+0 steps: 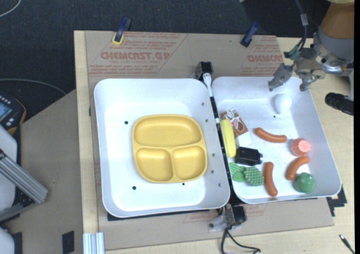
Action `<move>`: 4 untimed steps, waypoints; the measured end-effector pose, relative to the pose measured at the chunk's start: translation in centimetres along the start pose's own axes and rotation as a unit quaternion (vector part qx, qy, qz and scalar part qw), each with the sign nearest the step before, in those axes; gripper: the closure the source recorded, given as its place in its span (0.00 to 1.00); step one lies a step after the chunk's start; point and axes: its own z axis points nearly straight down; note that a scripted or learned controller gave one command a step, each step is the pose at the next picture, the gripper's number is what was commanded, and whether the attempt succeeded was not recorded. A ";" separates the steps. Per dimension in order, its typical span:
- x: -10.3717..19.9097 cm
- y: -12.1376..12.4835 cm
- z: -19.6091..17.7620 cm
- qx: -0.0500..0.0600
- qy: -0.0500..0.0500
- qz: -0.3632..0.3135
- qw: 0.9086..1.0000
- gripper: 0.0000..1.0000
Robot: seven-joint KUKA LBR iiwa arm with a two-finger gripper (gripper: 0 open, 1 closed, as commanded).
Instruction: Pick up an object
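The grey arm with its orange band reaches in from the upper right, and its claw point(293, 78) hangs over the far edge of the right-hand shallow white bin point(323, 134). The two dark fingers point(279, 80) are spread apart with nothing between them. Just below and slightly left of the claw lies a small white rounded object point(282, 101) on the bin floor — near the fingers, but whether they touch cannot be told.

The rest of the toy food sits further down the same bin. A yellow corn cob point(228, 137) lies lengthwise along the left wall, with a small brown-and-white printed piece point(235, 121) at its upper end. Below the cob is a black blocky object point(248, 156), and under that a green knobbly vegetable point(248, 175). A reddish-orange sausage point(270, 134) lies across the middle; a second one point(270, 178) lies upright beside the green vegetable. Towards the right wall are a pink round piece point(300, 146), an orange carrot-like shape point(296, 167) and a dark green ball point(304, 182) — the last two touching or nearly so.

The left-hand shallow white bin point(112, 112) carries a yellow plastic divided plate point(169, 147) with three compartments. Both bins rest on a tan board on the counter point(169, 53), held at the far edge by clamps.
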 end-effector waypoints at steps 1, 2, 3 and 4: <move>0.0 0.3 -0.9 -0.007 -0.001 -0.001 1.000 0.00; -0.9 0.7 4.1 -0.006 -0.001 -0.001 1.000 0.00; -0.6 1.6 9.8 -0.010 -0.002 -0.003 1.000 0.00; -0.6 2.0 9.9 -0.017 -0.004 -0.003 1.000 0.00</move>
